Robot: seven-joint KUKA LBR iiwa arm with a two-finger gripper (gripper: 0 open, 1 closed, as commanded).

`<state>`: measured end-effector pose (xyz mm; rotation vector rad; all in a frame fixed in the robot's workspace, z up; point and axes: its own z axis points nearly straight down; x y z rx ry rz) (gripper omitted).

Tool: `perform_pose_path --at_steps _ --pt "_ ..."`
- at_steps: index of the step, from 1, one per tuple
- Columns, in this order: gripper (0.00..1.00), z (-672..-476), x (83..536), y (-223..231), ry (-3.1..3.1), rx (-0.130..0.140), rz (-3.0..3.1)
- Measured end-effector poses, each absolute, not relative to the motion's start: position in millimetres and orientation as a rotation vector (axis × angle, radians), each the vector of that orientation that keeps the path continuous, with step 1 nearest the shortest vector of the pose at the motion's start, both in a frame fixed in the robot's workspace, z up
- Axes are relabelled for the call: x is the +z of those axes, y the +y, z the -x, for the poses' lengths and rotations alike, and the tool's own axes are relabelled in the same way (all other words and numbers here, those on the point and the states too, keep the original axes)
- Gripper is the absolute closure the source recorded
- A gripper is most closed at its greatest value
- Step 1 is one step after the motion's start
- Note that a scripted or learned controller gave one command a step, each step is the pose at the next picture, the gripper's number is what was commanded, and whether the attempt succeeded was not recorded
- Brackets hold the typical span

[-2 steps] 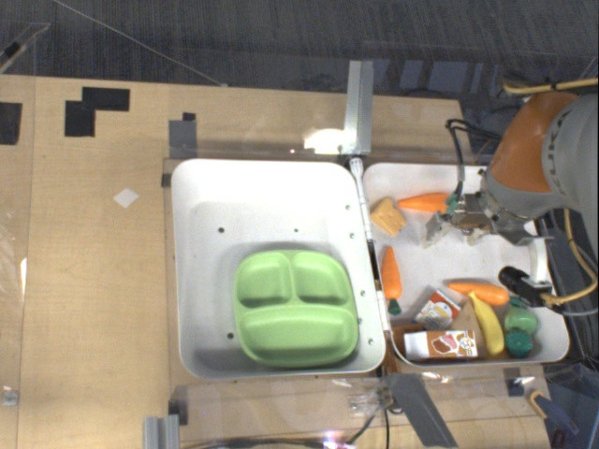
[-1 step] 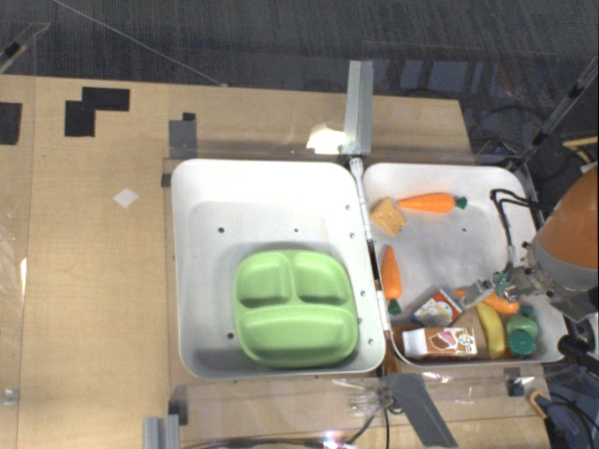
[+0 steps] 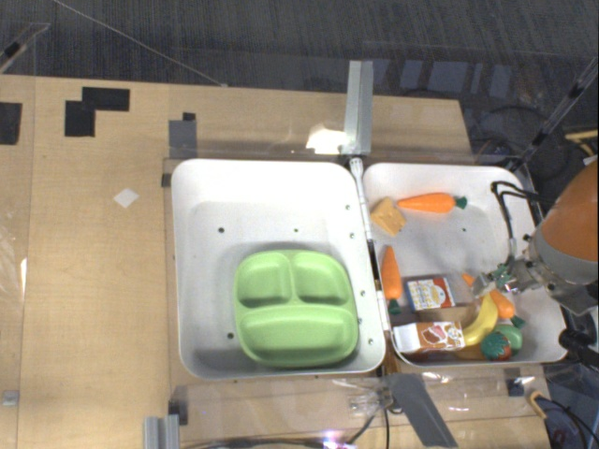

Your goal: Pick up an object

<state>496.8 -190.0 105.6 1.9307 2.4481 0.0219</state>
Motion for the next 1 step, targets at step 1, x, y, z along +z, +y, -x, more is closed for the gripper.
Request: perform_pose_path --at_steps 1 --pt "1.00 -516.0 240.3 -120.7 2.510 0.006 -1.878"
